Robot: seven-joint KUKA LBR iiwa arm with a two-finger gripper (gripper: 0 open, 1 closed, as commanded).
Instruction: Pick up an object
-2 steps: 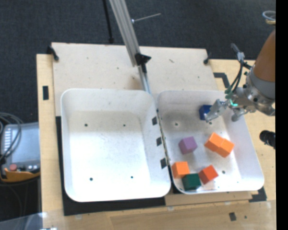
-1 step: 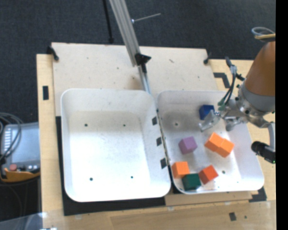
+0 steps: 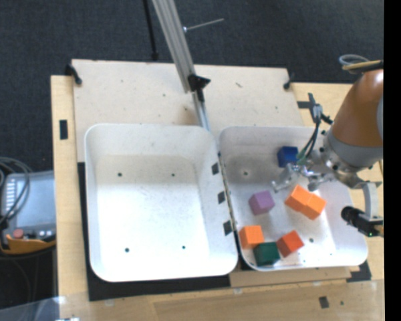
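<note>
End effector: the end effector (image 3: 301,174) sits in the right half of the frame, low over the right bin (image 3: 334,246), at the end of the grey and orange arm (image 3: 357,122) that enters from the right edge.
Opening: its metal parts are small and blurred against the white floor, so I cannot tell how far apart it stands.
Hold: nothing is visibly caught in it; the large orange block (image 3: 305,201) lies just below and to its right, close by, though contact cannot be confirmed.
Blue block: a blue block (image 3: 287,156) sits just above and left of the tool, near the bin's upper middle.
Other candidates: a purple cube (image 3: 261,202) lies left of the large orange block; lower down, a small orange cube (image 3: 252,235), a green cube (image 3: 266,253) and a red-orange cube (image 3: 291,242) cluster near the bin's lower rim.
Left bin: the left bin (image 3: 93,179) takes up the centre-left of the frame, on the wooden counter (image 3: 154,85).
Step in hand: judging by the tool's height and place, it is closing in on a block, most likely the large orange one or the blue one.
Doing it well: centre over a single block, square to its flat faces, since the large orange block lies turned at an angle.
Risk: the lower cluster is tightly packed, so a grasp there could nudge neighbours; the isolated blocks look easier.
</note>
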